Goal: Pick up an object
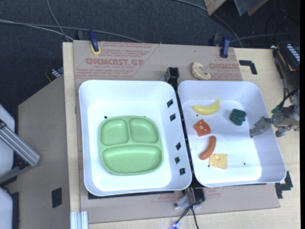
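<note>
The right white bin (pixel 267 161) holds several toy foods. A yellow banana (pixel 207 108) lies near the bin's back, with a dark green pepper (pixel 237 116) to its right. A red piece (pixel 202 127) sits below the banana, an orange-red sausage (pixel 208 147) lies in front of that, and a yellow cheese wedge (pixel 219 161) is nearest the front. My gripper (pixel 262 126) hangs low over the bin's right side, just right of the green pepper and apart from it. Nothing shows in its grasp.
The left white bin (pixel 90 128) holds a green divided plate (pixel 130 144). A beige object (pixel 200 70) lies on the cardboard behind the right bin. Blue clamps (pixel 95 44) (pixel 224 46) stand at the back edge. Cables run along the bench's right side.
</note>
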Available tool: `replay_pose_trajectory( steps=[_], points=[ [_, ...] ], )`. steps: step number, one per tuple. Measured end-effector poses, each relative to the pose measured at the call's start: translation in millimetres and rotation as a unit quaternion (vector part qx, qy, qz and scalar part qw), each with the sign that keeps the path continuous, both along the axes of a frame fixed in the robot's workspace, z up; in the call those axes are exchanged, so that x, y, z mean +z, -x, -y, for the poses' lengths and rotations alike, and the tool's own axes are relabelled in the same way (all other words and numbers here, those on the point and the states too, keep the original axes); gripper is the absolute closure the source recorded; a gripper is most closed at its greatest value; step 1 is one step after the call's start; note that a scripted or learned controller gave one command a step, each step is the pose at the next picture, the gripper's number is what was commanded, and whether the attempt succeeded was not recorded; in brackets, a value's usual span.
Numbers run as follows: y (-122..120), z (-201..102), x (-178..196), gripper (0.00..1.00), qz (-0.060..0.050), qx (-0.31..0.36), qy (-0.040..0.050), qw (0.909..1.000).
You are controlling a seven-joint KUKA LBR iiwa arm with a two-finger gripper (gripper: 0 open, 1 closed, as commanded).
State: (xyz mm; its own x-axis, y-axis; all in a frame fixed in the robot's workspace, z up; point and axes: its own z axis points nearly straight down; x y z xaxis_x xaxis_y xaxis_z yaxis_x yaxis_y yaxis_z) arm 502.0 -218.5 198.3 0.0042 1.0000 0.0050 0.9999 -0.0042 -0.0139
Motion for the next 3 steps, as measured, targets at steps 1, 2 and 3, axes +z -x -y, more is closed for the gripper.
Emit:
replay_pose_trajectory(
  steps=[1,2,3],
  points=[
    [-3,0,7,0.00,0.007,0.002,0.0021,1.0000],
    [-2,2,-56,0.00,0.003,0.002,0.0005,1.0000],
    [-3,-2,-109,0.00,0.004,0.004,-0.0028,1.0000]
  ],
)
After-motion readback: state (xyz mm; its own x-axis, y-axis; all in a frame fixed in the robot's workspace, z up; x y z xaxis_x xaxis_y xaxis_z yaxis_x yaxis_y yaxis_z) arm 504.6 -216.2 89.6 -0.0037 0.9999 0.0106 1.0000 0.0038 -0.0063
